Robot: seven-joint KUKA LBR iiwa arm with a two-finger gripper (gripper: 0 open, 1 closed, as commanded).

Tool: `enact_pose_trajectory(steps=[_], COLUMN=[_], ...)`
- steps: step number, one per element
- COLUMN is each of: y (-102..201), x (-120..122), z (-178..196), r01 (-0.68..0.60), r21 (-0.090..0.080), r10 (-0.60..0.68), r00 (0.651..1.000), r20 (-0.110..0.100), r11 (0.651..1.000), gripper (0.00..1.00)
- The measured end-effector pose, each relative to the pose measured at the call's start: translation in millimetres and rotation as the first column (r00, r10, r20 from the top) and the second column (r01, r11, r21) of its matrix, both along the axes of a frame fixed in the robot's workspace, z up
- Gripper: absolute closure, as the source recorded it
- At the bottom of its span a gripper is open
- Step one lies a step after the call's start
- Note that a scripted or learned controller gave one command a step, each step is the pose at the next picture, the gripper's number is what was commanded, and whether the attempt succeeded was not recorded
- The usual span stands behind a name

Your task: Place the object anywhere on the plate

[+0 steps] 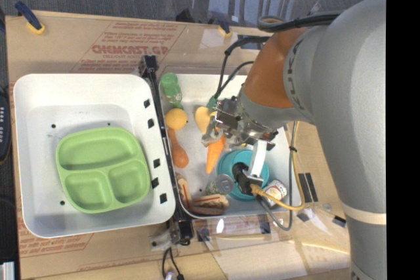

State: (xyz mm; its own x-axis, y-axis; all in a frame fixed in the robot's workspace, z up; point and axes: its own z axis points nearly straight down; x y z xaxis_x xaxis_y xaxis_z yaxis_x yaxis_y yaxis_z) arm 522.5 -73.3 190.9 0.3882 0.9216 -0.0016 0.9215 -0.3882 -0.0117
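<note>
Grey carpet surrounds a cardboard-topped bench (98, 42) that carries two shallow white bins side by side. Within the left bin (39, 95) lies a light green plate (102, 168) with three compartments, nothing on it. Over in the right bin (197, 85) several toy foods are scattered: a green bottle (170, 87) at the far end, a yellow lemon (175, 119) below it, an orange sausage-shaped piece (178, 151) along the left wall, a carrot (214, 155) pointing toward the near side, a teal cup (244, 174) beside the carrot, and a sandwich-like item (210, 203) at the near edge. From the right, the grey arm with its orange band (275, 75) reaches over this bin. Its gripper (213, 131) hangs low at the carrot's upper end, just right of the lemon. Whether the fingers are spread or closed cannot be made out, nor whether they touch the carrot.
</note>
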Motion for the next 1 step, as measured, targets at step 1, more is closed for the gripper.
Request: enact_pose_trajectory(steps=[1], y=[0.0], x=[0.0], z=[0.0], r01=[0.000], r21=[0.000], r10=[0.000], r00=[1.000], r20=[0.000], r11=[1.000], gripper=[0.00])
